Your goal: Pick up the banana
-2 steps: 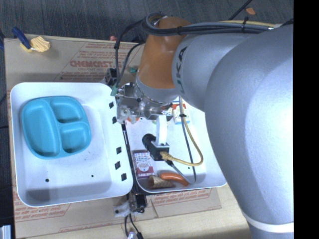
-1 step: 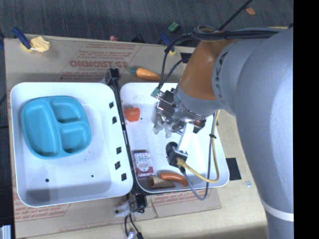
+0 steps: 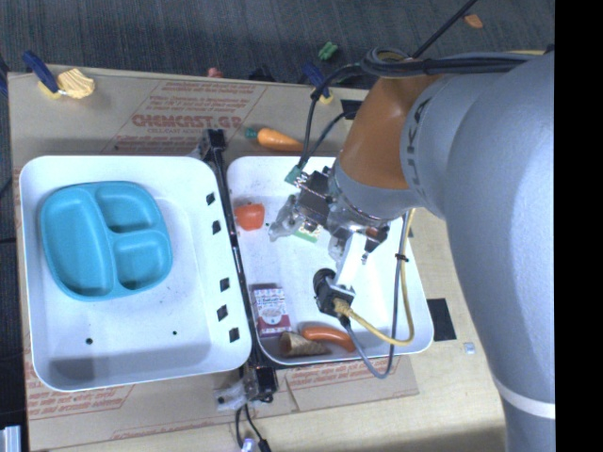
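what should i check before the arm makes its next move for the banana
1. Banana located: cannot tell. No clear banana in the right bin; the arm covers much of it.
2. Gripper position: ok, low inside the right bin near its left side.
3. Something held: cannot tell from this angle.
4. Nearby clutter: not ok. An orange round item sits just left of the gripper, and a small red-labelled packet and an orange sausage-like item lie at the near end.
5. Left bin: ok, holds the blue divided tray, away from the arm.
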